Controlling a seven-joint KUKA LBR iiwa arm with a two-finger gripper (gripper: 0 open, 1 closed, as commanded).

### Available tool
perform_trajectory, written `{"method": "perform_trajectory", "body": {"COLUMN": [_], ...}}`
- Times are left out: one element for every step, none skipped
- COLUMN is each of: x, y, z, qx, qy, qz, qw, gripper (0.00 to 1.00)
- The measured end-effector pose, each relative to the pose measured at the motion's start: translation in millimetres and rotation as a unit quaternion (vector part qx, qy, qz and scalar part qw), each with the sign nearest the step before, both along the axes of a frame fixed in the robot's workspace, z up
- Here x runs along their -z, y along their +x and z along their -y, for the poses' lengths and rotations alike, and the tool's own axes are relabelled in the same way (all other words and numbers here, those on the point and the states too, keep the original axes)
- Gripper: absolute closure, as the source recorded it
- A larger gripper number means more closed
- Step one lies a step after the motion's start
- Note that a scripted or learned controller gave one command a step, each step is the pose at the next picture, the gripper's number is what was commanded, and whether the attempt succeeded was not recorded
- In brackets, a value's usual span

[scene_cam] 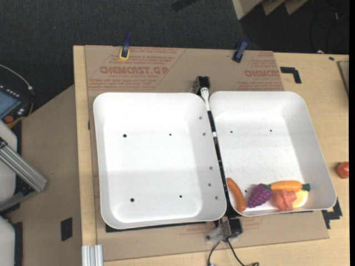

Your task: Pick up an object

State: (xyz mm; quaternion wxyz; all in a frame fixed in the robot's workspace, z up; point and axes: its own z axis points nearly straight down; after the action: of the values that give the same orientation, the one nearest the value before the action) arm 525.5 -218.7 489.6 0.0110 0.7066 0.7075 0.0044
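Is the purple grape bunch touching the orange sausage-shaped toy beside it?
Touching: the camera view shows the purple grape bunch meeting the orange sausage-shaped toy, no white floor between.

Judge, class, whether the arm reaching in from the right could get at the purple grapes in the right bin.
Probably yes: the purple grapes lie open from above. But an orange sausage-shaped toy and a red piece crowd them against the right bin's near wall, so gripping could be awkward.

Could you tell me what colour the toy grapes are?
Purple, in the camera view: toy grapes.
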Motion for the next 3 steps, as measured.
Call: {"method": "perform_trajectory", "body": {"x": [-50.0,-57.3,-45.5], "y": [-4.3,-3.3,-48.1], "z": [5.4,5.0,4.9], "qx": [0.000,0.000,0.001], "qy": [0.0017,0.0010,0.0051], "qz": [-0.005,-0.006,-0.012], "qw": [1.0000,1.0000,0.9999], "gripper": [0.00,1.00,1.00]}}
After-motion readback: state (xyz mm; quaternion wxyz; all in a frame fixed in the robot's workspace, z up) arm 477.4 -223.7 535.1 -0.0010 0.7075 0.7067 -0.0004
